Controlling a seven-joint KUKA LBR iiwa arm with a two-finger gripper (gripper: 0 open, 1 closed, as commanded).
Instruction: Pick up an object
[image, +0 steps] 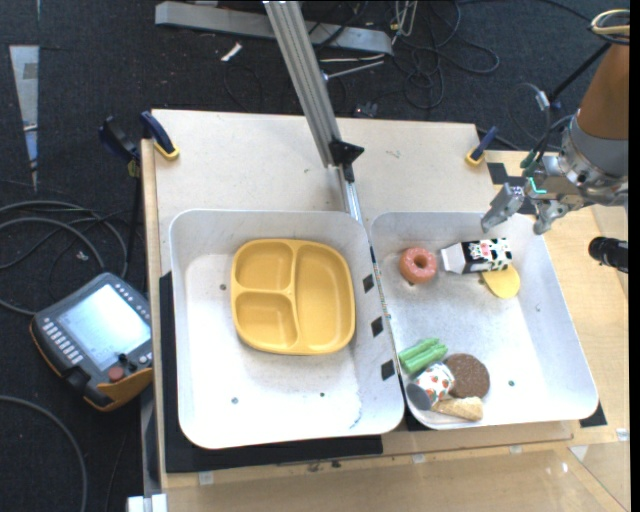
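- The counter (260, 160) is a pale, matte board with yellow-tipped clamps at its far corners; it carries two shallow white bins side by side, both smooth with rounded corners.
- The left bin (200, 400) holds a yellow plate (293, 296), glossy plastic, squarish with soft corners and split into three compartments.
- The right bin (560, 350) holds the loose objects. A pink-frosted doughnut (418, 265), a small ring, lies near its far left part.
- Just right of the doughnut lies a small carton (478, 256), boxy, on its side, printed in black and white patches with a grey end facing the doughnut.
- A flat yellow piece (503, 283), rounded in outline, touches the carton's near right corner.
- At the bin's near left edge sits a cluster: a green ridged item (422, 354), a brown round cookie (468, 375) with a rough-looking top, a small white cup-like thing (436, 381) with coloured print, and a tan wedge (460, 408).
- The tool (520, 212) hangs over the bin's far right rim, above and just beyond the carton, its two dark fingers spread apart and grasping nothing.
- The arm's wrist is grey metal, with an orange band above it.
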